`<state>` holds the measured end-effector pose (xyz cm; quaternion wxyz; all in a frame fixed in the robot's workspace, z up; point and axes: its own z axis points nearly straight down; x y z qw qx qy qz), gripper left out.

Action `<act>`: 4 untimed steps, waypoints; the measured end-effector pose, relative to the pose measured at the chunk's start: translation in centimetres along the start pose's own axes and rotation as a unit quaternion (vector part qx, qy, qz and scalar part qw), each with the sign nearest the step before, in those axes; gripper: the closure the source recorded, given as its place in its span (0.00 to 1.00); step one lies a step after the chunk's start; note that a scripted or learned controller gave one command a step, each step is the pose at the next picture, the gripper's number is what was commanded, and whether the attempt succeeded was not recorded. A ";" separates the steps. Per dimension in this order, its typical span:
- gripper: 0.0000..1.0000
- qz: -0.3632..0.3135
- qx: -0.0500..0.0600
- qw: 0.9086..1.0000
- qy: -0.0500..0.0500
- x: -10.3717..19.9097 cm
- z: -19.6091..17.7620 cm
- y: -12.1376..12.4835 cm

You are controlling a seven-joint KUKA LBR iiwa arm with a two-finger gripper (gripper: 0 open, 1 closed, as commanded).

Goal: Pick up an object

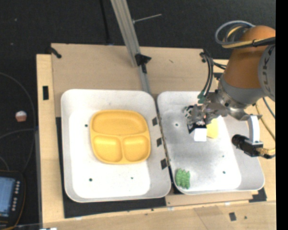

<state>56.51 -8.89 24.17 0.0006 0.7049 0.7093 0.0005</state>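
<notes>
My gripper [198, 122] hangs over the upper middle of the right bin [230, 176]. Directly under its dark fingers lies a small white block [200, 135], with a yellow object [212, 129] touching its right side. I cannot make out whether either one is between the fingers. A small green object [183, 177] lies near the right bin's front left corner, well apart from the gripper.
The left bin [77, 176] holds a yellow three-compartment tray [120, 135]. A metal pole [127, 28] slants up from between the bins at the back. A black fitting with cable [247, 145] sits at the right bin's right side.
</notes>
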 end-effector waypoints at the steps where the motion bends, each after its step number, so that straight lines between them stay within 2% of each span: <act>1: 1.00 -0.001 0.000 1.000 0.001 5.4 -0.1 3.0; 3: 1.00 -0.001 0.000 1.000 0.001 16.2 0.9 6.0; 4: 0.00 0.001 0.001 1.000 -0.001 15.7 0.9 6.0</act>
